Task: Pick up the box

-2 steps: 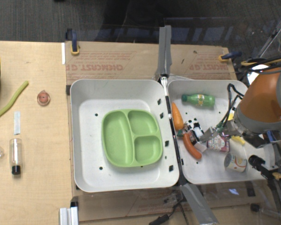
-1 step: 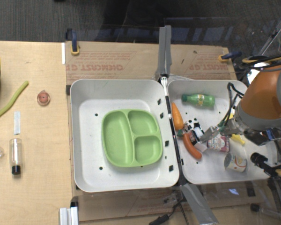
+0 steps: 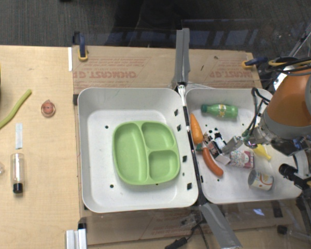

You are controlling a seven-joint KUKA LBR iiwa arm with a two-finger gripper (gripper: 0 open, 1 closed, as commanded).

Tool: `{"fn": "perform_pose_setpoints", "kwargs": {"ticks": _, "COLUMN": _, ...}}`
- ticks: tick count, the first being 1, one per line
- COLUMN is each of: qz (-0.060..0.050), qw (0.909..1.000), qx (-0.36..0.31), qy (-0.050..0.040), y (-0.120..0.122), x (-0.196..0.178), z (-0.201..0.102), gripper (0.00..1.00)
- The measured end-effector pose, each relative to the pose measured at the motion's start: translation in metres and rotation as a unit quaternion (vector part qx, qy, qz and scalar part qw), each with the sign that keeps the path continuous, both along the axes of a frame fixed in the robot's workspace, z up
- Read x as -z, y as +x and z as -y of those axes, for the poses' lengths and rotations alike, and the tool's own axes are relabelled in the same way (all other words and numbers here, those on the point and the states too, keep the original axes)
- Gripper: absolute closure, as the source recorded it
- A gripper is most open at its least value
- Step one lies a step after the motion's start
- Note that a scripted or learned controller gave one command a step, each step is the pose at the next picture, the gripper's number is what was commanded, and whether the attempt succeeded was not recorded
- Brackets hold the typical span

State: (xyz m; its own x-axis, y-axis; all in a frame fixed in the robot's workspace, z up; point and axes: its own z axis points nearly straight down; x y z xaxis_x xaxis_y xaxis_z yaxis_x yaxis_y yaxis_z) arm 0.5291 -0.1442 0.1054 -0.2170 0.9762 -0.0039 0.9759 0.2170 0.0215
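Observation:
The box (image 3: 242, 158) is a small pink and white carton lying in the right bin (image 3: 233, 191), near its middle. My gripper (image 3: 231, 146) reaches in from the right and sits low over the box's upper left corner, touching or just above it. The arm's orange band (image 3: 295, 101) rises over the bin's right edge. Part of the box's top edge is hidden under the gripper.
Around the box lie a green bottle (image 3: 220, 110), a carrot (image 3: 196, 129), a red sausage (image 3: 213, 163), a black and white item (image 3: 214, 137), a yellow piece (image 3: 263, 151) and a small cup (image 3: 262, 180). The left bin (image 3: 93, 139) holds a green divided plate (image 3: 145, 152).

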Motion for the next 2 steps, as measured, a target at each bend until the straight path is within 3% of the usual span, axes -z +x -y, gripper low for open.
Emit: {"fn": "perform_pose_setpoints", "kwargs": {"ticks": 2, "qz": 0.002, "qw": 0.9999, "qx": -0.015, "qy": -0.0033, "y": 0.0062, "x": -0.0010, "z": 0.0075, "gripper": 0.00}}
